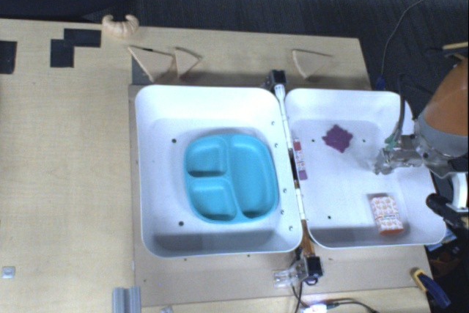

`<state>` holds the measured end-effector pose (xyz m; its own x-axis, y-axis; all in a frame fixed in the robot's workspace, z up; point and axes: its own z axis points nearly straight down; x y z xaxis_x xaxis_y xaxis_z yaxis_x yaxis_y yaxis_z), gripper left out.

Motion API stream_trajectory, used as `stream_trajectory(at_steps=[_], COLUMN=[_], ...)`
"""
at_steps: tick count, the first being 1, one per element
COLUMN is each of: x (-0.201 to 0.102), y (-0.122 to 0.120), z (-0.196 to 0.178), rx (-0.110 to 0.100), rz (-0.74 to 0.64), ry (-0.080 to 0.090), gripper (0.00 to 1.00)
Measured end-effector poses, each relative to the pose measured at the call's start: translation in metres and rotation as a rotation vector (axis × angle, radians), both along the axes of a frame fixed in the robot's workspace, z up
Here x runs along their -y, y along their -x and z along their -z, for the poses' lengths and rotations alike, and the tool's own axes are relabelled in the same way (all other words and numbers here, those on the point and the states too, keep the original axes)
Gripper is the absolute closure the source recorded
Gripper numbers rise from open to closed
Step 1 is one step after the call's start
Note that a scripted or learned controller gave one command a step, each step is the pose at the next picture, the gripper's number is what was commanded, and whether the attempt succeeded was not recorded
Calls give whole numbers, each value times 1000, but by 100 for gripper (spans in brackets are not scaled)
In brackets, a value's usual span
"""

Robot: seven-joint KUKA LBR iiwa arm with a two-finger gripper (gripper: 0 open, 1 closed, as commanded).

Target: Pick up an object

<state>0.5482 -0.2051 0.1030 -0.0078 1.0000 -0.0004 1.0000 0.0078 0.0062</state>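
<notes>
**Visitor:** White plastic, both of them — why two shallow bins side by side on the pale wooden counter [66,179]?

**Technician:** My guess is one serves as the picking field and the other as a place to drop things. The left white bin [157,128] holds a turquoise plastic tray with three compartments [231,176], lying flat near its middle; nothing is in the compartments that I can see. The right white bin [352,231] has the loose pieces.

**Visitor:** Which pieces?

**Technician:** A small purple ragged-edged object [338,137] toward the far side, and a little rectangular packet, white with orange-red print [386,213], near the front right corner. They lie well apart, so either could be taken without disturbing the other. A narrow strip with purple and red marks [299,161] runs close along the wall where the bins meet.

**Visitor:** And the arm?

**Technician:** The grey arm with the orange band [448,117] reaches in from the right, and its metal end effector [392,157] hangs over the right bin, between the purple object and the packet and touching neither. From where I stand I cannot tell how wide it is set, and I see nothing in it. I'd judge the pick has not been made yet.
</notes>
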Motion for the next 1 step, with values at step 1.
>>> stream_trajectory(at_steps=[1], x=[0], y=[0], z=[0], rx=[0], rz=[0], ry=[0], gripper=[0])
